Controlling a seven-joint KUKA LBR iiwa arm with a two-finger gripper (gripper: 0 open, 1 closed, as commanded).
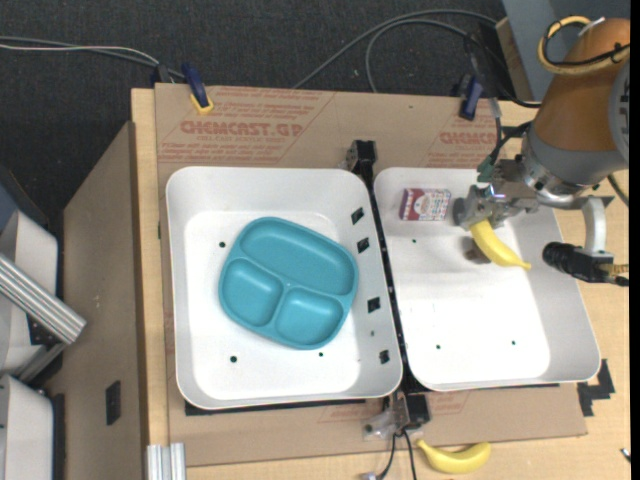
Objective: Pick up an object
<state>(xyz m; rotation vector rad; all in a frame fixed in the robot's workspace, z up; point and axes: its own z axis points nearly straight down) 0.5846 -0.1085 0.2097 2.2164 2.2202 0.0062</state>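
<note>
From where I stand, the grey arm with its orange band [590, 53] leans in from the right over the right-hand shallow white bin [480, 348], and its pincer [484, 213] sits low at the back of that bin. A yellow plastic banana [497, 247] lies slantwise just under the pincer, its upper end tucked up against the metal parts and its lower end pointing out toward the bin's middle. I cannot tell whether the pincer is spread or closed, nor whether it has any real hold on the banana; the two look to be touching, but the grip point is hidden by the wrist. Just to the left of them, near the bin's back wall, lies a small white and purple carton [424, 204], close to the pincer yet apart from it.

The left-hand white bin [190, 268] carries a teal plastic divided plate [287, 282], lying flat in the middle, well away from the arm. A second yellow banana [458, 456] rests outside the bins at the front edge of the brown cardboard-covered tabletop [260, 118].

My reading is that the grasp on the banana is the step in hand, right at the point of contact. The next move calls for a firm close across the fruit's curved body and then a straight lift; since it is slender and slanted, it could well pivot or slip out as the arm rises.
</note>
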